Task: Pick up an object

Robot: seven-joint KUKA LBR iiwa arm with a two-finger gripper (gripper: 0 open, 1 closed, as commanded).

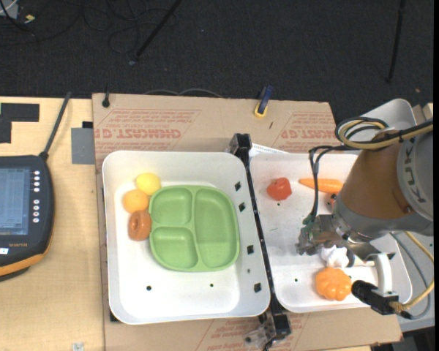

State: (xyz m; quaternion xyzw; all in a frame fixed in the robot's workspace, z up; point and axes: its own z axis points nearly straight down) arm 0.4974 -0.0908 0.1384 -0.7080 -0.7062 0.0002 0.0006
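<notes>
Arm [384, 185]: grey with an orange band, reaching in from the right and bent down over the right bin [285, 287].
Tool [312, 237]: low in the right bin, its dark tip near the bin floor; whether it is apart or together cannot be told, and nothing is seen clamped in it.
Pumpkin [332, 283]: orange, just below and right of the tool.
White piece [336, 256]: just right of the tool, touching the pumpkin's top.
Tomato [279, 189]: red, up and left of the tool, apart from it.
Carrot [320, 185]: above the tool, partly behind the arm.
Left bin [124, 284]: well left of the tool, holding a green tray [194, 227], a lemon [148, 183], an orange [134, 200] and a doughnut [139, 225].
Surface [29, 298]: carries a pendant [14, 210] far left of the tool.
</notes>
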